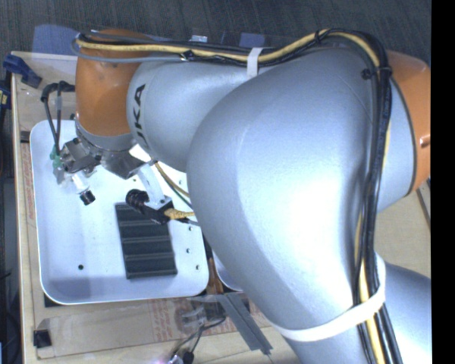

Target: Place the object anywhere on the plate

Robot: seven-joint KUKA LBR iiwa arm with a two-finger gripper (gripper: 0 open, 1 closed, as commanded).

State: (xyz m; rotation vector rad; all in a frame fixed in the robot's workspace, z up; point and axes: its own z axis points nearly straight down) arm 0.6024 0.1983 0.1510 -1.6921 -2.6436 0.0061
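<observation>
Reaching across from three o'clock – grey arm [288,173], orange band over the left white bin [68,279]. Gripper [98,165] low above the bin's ten o'clock corner; clenched or released, cannot tell. At five o'clock from it – dark ribbed block [145,243], flat on the bin floor, near the six o'clock rim, apart from the gripper.

A dark ribbed block [145,242] lies in the left white bin [68,275].
</observation>
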